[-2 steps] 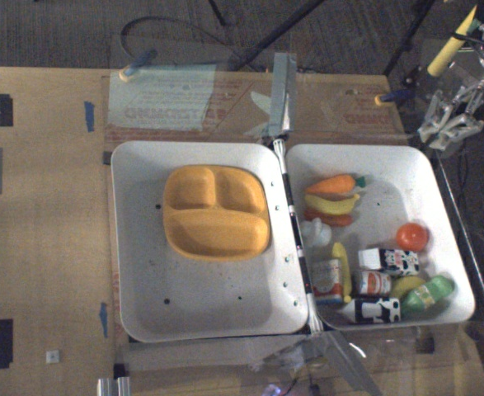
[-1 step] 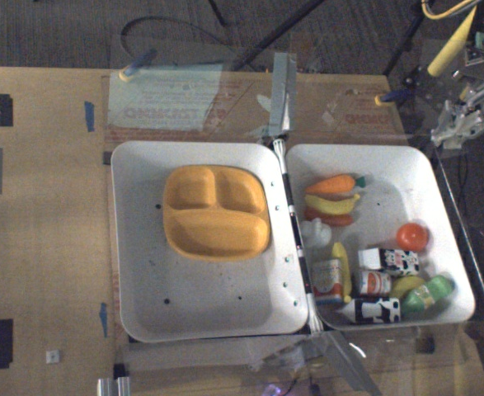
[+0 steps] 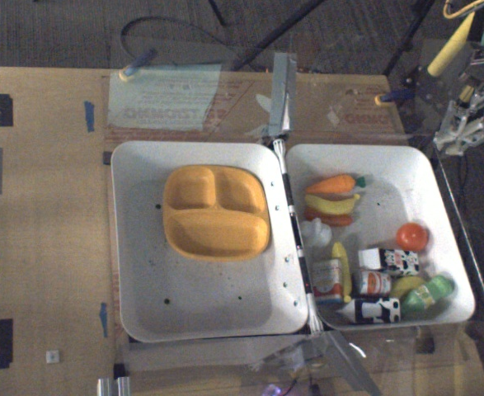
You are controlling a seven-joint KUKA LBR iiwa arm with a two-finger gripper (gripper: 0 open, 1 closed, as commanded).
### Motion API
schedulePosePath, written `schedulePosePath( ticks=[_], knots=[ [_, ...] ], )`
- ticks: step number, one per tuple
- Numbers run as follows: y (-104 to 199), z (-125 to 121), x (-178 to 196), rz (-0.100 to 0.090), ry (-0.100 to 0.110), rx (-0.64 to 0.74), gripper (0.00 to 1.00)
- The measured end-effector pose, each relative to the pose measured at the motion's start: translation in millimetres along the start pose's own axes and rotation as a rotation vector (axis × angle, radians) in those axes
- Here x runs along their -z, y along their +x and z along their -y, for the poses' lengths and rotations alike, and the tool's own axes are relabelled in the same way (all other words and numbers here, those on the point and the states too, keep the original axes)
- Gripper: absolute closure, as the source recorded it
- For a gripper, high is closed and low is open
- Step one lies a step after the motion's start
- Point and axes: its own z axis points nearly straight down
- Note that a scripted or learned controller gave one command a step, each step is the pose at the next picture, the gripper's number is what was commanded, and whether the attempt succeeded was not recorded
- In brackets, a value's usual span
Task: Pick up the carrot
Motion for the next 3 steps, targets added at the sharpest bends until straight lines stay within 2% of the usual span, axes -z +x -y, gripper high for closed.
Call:
schedulePosePath(
  ticks=[1, 2, 3],
  knots=[
    [-11.7, -3.6, 13.0, 0.002, 0.006, -0.407, 1.0],
    [-46.5, -52.9, 9.5, 0.001, 0.003, -0.356, 1.0],
    [-48.5, -51.6, 22.3, 0.008, 0.011, -0.357, 1.0]
  ],
)
